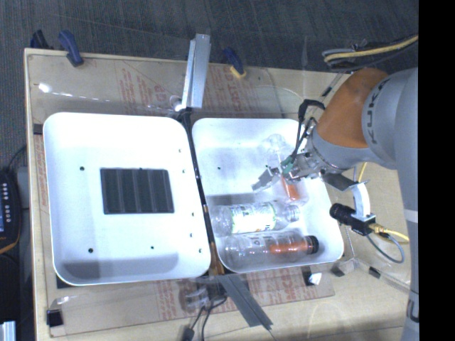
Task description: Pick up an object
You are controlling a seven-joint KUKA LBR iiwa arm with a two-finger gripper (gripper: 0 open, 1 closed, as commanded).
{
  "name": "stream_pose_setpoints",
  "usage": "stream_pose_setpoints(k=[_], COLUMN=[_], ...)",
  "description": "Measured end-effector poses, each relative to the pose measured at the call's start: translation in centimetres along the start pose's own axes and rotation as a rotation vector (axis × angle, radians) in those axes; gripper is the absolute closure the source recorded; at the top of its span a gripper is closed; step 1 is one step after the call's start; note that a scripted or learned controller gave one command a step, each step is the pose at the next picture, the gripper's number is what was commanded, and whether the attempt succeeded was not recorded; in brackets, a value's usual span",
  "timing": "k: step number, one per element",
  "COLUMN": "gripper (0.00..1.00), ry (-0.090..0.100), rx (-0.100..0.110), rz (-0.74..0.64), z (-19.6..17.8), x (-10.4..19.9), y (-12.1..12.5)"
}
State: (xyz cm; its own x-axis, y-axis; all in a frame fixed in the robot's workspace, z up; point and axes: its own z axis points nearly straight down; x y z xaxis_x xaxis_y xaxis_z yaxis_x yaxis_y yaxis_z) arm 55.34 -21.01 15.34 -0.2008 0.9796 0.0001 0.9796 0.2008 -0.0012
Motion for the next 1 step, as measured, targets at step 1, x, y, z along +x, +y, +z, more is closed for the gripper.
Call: stream_pose_setpoints(k=[1], gripper=[0.00], ry=[0.000], rx=[0.000], rz=[-0.019], z=[2.37], x=[-0.40], y=[2.04])
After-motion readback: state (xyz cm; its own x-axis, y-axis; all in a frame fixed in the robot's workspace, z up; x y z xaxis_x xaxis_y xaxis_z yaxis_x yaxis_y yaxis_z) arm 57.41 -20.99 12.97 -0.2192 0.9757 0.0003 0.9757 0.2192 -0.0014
